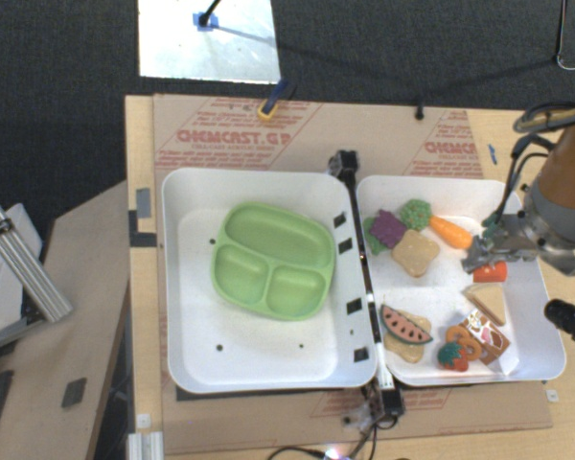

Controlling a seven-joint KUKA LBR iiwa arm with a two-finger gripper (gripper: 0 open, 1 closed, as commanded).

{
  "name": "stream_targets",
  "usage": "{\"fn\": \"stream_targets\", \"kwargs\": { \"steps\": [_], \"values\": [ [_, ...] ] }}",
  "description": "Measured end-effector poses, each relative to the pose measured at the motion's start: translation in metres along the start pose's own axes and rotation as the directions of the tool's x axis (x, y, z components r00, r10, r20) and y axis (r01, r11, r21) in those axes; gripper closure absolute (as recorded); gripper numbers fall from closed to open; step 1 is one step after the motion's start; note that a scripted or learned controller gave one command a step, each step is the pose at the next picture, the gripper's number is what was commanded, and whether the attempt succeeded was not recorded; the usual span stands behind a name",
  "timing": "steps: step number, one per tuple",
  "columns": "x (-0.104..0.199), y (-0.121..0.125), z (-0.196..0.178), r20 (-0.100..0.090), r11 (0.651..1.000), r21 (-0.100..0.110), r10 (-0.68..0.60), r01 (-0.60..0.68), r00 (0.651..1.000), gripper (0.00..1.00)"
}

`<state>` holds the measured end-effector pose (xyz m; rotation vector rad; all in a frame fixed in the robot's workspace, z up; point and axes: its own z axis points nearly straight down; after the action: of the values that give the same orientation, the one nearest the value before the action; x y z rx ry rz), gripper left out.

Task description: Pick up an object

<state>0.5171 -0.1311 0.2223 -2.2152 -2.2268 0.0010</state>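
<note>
Reading across the cardboard under both bins, red letters spell CHEMCAST GP (233, 135). At three o'clock in the right bin (546, 338) the gripper (486, 254) hangs over a red toy piece (491, 272); whether it clenches it, I cannot tell. The left bin (187, 257) holds a green divided plate (272, 260).

arm (565, 195): grey body with an orange-brown band above the wrist; thin dark cables looped beside it; grey metal gripper (486, 249) at the tip.
</note>
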Motion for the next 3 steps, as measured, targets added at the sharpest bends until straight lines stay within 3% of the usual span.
{"fn": "stream_targets", "kwargs": {
  "steps": [3],
  "values": [
    [0.165, 0.005, 0.011, -0.002, 1.0, 0.003, -0.006, 0.006, 1.0, 1.0]
  ]
}}
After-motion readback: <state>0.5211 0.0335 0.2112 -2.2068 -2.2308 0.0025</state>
